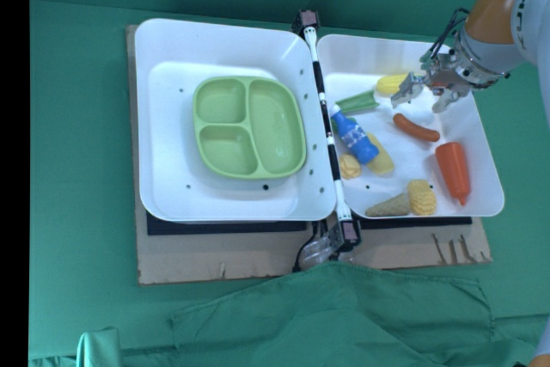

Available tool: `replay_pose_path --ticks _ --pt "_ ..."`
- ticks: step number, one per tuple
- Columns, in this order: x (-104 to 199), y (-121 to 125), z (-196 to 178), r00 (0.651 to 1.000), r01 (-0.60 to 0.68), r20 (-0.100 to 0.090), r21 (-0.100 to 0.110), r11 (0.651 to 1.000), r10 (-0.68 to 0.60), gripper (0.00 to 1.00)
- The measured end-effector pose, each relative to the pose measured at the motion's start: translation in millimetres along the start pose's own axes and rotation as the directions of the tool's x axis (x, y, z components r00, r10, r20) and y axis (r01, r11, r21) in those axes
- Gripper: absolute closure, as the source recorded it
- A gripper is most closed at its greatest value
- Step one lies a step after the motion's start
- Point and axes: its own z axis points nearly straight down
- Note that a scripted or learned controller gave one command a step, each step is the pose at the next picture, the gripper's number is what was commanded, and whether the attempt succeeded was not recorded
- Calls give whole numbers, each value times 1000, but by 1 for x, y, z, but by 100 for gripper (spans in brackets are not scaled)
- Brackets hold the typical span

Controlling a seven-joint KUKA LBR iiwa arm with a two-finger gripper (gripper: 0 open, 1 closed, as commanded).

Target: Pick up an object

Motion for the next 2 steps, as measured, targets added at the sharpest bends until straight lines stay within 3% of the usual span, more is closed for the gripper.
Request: replay_pose_path --ticks 1,2 --pt "0 -80 11 1000 -1 -3 0 1000 1 0" --pt "-2 -76 -2 1000 -3 2 -7 1000 3 100"
